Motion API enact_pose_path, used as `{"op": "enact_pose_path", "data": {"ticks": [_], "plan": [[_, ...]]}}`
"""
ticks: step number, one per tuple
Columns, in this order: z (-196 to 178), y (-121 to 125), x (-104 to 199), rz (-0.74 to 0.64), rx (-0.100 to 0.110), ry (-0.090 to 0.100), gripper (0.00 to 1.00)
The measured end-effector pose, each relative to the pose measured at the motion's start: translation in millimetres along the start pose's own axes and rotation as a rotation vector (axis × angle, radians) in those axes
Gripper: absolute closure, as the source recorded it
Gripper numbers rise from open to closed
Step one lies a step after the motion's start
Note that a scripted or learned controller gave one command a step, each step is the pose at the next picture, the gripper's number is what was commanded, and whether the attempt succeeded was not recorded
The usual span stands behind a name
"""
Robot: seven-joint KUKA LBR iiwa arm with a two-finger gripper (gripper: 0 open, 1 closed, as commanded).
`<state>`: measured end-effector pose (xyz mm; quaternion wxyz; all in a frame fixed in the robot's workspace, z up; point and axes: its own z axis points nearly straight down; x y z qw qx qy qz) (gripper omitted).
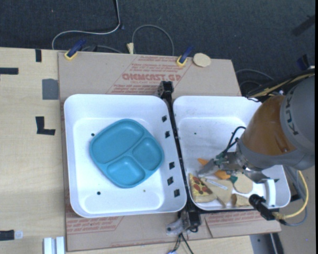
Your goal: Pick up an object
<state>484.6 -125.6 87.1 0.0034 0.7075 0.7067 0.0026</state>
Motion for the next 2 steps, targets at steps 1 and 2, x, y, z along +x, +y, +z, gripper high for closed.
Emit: {"op": "enact_pose_path", "data": {"ticks": [1,2], "plan": [[-10.3,1.8,-1.6,0.001,0.001,-0.004,1.0],[-101.8,46.6,68.2,-0.01,0.0,0.002,1.0]]}}
